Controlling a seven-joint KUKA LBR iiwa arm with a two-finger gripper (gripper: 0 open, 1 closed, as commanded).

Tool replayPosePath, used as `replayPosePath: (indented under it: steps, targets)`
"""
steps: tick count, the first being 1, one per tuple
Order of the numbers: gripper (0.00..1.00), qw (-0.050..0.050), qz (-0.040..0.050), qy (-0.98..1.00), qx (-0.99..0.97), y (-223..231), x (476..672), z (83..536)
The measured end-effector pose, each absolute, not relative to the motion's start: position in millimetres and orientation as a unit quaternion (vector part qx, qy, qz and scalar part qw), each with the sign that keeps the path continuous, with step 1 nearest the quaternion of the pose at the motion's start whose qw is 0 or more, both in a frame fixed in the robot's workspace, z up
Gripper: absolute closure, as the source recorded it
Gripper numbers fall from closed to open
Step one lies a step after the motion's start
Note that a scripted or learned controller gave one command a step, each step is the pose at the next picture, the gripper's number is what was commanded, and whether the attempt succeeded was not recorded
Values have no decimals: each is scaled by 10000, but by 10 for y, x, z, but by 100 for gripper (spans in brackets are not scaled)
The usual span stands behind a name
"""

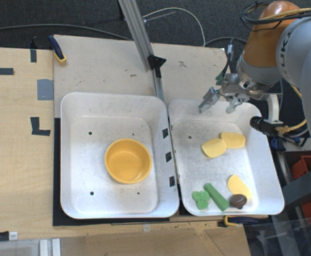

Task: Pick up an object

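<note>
Gripper [218, 105] spread wide, holding nothing, above right bin's [262, 207] far edge. Approach step, likely. Yellow pieces [223, 144] lie nearest below; next move calls for descending over one and closing.

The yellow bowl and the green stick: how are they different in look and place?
The yellow bowl is round and hollow; the green stick is long and thin. The bowl sits alone in the left bin; the stick lies in the right bin among other small pieces. The bowl is clearly larger. Both lie untouched, away from the gripper.
</note>
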State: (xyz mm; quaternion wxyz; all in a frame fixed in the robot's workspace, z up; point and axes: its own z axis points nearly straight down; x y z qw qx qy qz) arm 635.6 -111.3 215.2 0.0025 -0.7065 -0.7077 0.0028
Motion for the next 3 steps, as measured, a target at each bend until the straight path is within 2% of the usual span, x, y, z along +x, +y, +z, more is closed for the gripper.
replayPosePath:
  steps: [2,3]
  targets:
    - [0,32,30,-7075,-7067,-1212,6315,1010]
    - [100,8,11,-7080,-7062,-1208,6335,1152]
